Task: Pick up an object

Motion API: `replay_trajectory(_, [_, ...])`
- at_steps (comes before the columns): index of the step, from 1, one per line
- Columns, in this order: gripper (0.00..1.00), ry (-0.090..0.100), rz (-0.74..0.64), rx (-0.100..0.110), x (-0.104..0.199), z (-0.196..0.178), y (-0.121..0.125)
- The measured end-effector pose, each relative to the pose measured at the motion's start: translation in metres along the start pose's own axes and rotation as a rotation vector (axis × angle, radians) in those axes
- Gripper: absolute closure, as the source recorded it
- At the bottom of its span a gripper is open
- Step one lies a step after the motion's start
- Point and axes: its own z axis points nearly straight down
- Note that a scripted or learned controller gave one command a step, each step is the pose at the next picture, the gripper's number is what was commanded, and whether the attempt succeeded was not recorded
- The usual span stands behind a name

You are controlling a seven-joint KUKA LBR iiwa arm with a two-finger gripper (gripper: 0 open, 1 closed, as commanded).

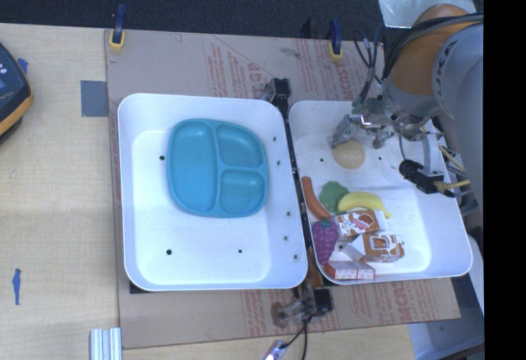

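Note:
The right white bin (440,223) holds toy food. A beige round piece (348,155) lies near its far side. Toward the front sit a reddish sausage (312,198), a green piece (333,193), a yellow banana (363,201), purple grapes (323,237) and small printed cartons (380,246). My gripper (359,139) hangs over the far part of this bin, just behind and above the beige piece. Its fingers are spread apart and open, with nothing between them. The grey arm with its orange band (427,54) comes in from the right.
The left white bin (140,210) holds a blue divided plate (218,168). Both bins rest on a cardboard sheet (205,62) clamped to the wooden bench. A dark device (10,91) lies at the bench's left edge.

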Motion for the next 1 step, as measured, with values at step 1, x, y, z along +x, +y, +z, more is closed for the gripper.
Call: replay_trajectory(1, [0.0,-0.001,-0.001,0.002,0.0246,0.0004,-0.0735])
